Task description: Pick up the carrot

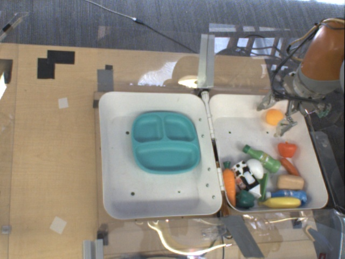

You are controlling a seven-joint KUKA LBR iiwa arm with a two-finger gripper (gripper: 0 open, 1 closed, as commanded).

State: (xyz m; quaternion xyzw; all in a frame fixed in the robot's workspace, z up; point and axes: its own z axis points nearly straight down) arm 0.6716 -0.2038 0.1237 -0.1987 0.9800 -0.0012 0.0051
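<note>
Carrot, orange and tapered (229, 183), lies wedged against toys, far from the empty, open pincer (280, 115), so grabbing neighbours seems likely.

No text, label, brand, number or sign can be read anywhere in the view. The black block shapes (55, 62) on the far left of the desk (48, 161) carry no lettering, and the pale squares (63, 102) stuck to the desk are blank.
</note>
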